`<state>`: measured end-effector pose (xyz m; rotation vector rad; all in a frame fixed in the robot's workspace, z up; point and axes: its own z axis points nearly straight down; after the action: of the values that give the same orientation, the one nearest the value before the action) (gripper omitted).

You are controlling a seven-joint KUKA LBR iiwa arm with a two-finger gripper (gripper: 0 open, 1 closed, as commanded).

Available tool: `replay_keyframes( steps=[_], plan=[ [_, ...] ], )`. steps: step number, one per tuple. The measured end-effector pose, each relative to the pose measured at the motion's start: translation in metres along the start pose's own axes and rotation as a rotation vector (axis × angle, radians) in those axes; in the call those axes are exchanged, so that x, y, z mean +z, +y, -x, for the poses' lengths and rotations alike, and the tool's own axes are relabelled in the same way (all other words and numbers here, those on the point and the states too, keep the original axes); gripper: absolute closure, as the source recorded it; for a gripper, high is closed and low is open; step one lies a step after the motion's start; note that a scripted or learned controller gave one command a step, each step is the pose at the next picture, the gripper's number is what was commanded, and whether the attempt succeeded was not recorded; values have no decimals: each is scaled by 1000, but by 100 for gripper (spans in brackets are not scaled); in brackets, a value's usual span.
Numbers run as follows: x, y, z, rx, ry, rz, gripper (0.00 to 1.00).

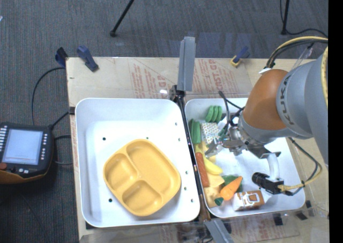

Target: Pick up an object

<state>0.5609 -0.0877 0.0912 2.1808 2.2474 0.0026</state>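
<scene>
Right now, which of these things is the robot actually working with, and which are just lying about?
Part of the job:
claw
right bin of toy food
carrot
green pods
small carton

Just lying about:
yellow divided tray
left bin
handheld screen
blue clamps

Yellow tray [141, 184] in white bin [91, 124]; orange carrot [231, 186], green pods [214, 112], grey-and-orange arm [284, 102].

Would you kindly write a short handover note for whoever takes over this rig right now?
End effector: low in the right white bin, among the toy food; grip state unclear.
Things: green pea pod, long red sausage-like piece, orange carrot and small carton all lie in the right bin. Yellow divided plastic plate sits in the left white bin.
Done: nothing visibly lifted.
Left: grasp and raise one object.
</scene>
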Motion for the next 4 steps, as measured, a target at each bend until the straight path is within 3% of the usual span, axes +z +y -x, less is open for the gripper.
replay_keyframes(
  steps=[1, 2, 3, 4],
  plan=[
    [6, -87, 14, -17, 8, -15, 0],
    [-2, -88, 13, -14, 11, -20, 100],
    [6, -86, -6, 121, 8, -16, 100],
    [-97, -57, -77, 81, 8, -9, 100]
  ],
)
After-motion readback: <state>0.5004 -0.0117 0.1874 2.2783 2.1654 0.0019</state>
